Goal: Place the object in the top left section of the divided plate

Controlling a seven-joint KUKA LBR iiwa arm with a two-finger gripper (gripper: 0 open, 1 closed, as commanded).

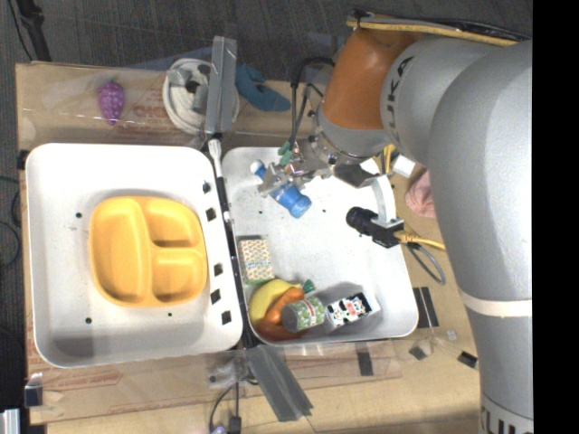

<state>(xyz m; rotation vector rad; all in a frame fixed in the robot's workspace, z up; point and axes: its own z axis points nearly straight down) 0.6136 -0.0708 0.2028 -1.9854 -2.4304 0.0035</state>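
While my fingers (288,172) hang at the blue object (294,199) in the right bin (398,278), grip unclear, I should pinch squarely, then carry to the yellow plate (149,250).

The yellow divided plate (147,249) lies flat in the left bin (54,179). A small blue object (295,201) lies in the right bin (398,306).
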